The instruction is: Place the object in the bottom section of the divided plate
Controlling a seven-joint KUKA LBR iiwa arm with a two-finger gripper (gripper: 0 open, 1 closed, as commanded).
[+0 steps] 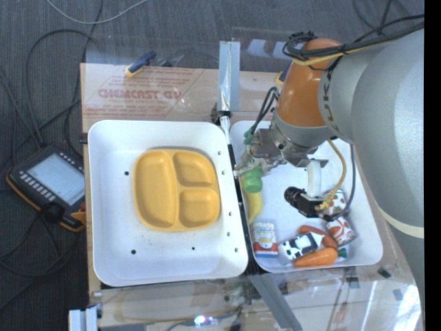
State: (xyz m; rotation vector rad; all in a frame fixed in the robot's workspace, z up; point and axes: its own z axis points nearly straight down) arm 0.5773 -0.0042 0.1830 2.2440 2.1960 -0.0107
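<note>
A yellow divided plate [177, 187] lies in the left white bin [110, 254], one large section on its left and two smaller ones on its right. My gripper [252, 163] hangs low over the left edge of the right bin [368, 250], next to the wall between the bins. Directly below it is a green object [252, 182], touching or nearly touching the gripper's tip. Whether the green object is gripped cannot be made out. A yellow banana-like piece [255, 206] lies just beneath the green object.
The near end of the right bin holds a small carton [264, 239], a black-and-white cow toy [302, 246], a carrot [318, 257] and a can [340, 229]. The arm's grey body covers the bin's right side. A pendant [48, 179] lies left of the bench.
</note>
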